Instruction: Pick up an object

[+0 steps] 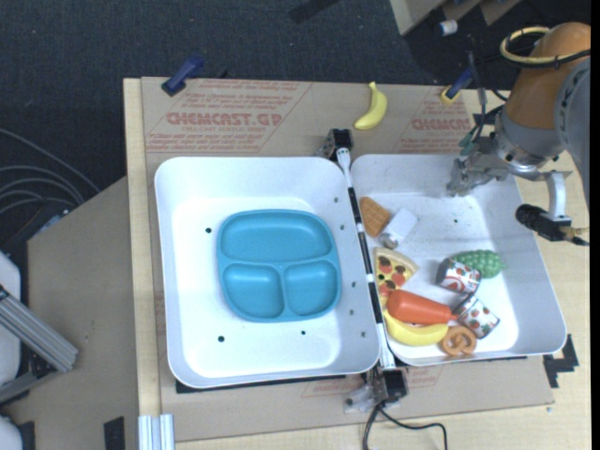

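Our hand [461, 178] hovers over the right white bin's [525, 331] far corner; we cannot tell its state. The toys, including the orange plastic carrot [422, 307], cluster toward the near-left, its length crosswise.

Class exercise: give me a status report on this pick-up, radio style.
Gripper over right bin's far edge, nothing seen in it. Toy food piled at bin's near side, untouched. Blue tray in left bin. Path clear.
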Controlling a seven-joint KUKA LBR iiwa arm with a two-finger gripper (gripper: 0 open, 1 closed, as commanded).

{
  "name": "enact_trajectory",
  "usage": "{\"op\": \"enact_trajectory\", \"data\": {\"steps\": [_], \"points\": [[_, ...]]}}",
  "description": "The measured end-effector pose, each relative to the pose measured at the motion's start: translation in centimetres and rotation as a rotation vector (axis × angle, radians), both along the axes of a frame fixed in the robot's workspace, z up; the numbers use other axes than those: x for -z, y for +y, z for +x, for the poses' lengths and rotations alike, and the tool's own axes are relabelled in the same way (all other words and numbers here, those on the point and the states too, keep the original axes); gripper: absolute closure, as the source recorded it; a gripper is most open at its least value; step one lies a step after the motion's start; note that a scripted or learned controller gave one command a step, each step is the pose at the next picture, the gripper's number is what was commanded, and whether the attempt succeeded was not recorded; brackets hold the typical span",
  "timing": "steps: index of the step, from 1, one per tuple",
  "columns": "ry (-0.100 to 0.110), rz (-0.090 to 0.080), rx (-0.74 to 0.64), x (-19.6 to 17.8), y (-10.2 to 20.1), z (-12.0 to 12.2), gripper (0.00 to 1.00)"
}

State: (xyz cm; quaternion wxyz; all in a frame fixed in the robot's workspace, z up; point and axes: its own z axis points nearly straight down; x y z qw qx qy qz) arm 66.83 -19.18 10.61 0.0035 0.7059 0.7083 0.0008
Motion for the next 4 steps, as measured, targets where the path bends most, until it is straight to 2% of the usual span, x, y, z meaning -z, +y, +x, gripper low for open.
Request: {"op": "enact_trajectory", "data": {"steps": [1,2,4], "points": [[0.004,0.003,0.002,-9.1,2.2,-0.3,1.00],[0.003,0.004,0.002,-14.4,6.6,-0.1,1.00],[0.003,0.003,0.002,-15.9,9.1,-0.1,1.00]]}}
